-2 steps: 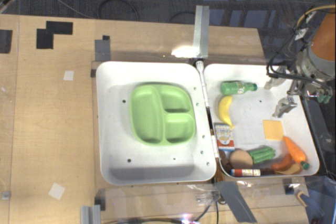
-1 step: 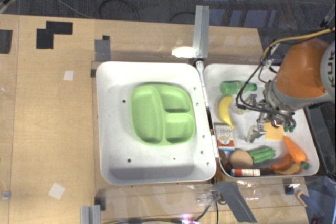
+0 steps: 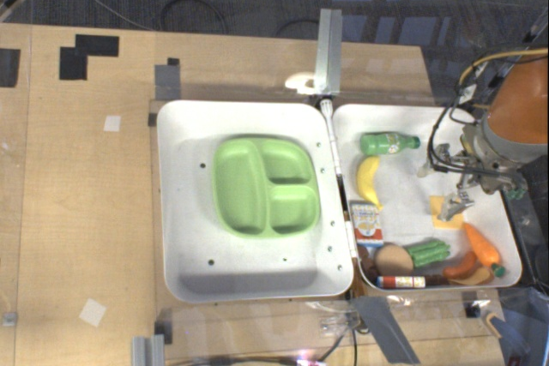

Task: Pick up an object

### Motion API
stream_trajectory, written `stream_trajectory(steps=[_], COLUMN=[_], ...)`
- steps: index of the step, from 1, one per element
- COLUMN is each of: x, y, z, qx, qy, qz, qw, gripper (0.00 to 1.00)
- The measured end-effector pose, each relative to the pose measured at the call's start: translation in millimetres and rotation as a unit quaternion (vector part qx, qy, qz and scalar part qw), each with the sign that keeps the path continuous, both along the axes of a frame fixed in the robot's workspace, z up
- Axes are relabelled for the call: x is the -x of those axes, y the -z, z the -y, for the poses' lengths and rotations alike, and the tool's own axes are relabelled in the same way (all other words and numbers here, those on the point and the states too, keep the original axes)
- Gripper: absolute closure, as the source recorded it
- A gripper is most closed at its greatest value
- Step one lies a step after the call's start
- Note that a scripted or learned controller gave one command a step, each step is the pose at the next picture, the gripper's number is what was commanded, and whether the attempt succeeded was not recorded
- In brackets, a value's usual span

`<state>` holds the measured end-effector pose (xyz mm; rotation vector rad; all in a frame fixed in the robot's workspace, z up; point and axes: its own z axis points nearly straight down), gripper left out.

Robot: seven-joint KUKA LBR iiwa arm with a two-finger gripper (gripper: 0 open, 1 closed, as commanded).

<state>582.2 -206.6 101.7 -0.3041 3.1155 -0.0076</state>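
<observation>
1. Camera view, looking down on the bench: I see two white bins side by side, the left bin (image 3: 184, 253) carrying a green divided tray (image 3: 262, 184) that sits roughly in its middle.
2. The right bin (image 3: 403, 120) is where the pickable items are. Near its top there is a green bottle (image 3: 389, 143) lying on its side, and just below it a banana (image 3: 368, 178) lying lengthwise.
3. Below the banana I make out a small carton (image 3: 366, 223) with red and blue print against the bin's left wall.
4. Along the bottom edge: a brown rounded object (image 3: 394, 257), a green vegetable-like piece (image 3: 427, 252) beside it, a red and white marker-like stick (image 3: 399, 280), and an orange carrot (image 3: 481, 245) toward the right corner.
5. The arm (image 3: 519, 111) comes in from the right, orange band up top, cables looping off it.
6. The gripper (image 3: 459, 203) hangs right over a yellow block (image 3: 447, 213) in the right half of that bin, fingertips at the block's top edge.
7. Whether the gripper is open, closed or gripping the block, I cannot tell from this angle.
</observation>
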Motion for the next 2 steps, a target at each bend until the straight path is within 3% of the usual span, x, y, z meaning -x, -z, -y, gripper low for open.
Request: stream_trajectory(steps=[1,2], x=[76.2,74.7], y=[11.3,10.8], z=[0.4,-14.0], qx=[0.0,0.0022], qy=[-0.001,-0.017], qz=[0.002,0.004], qw=[1.0,0.9998], gripper=[0.0,0.0])
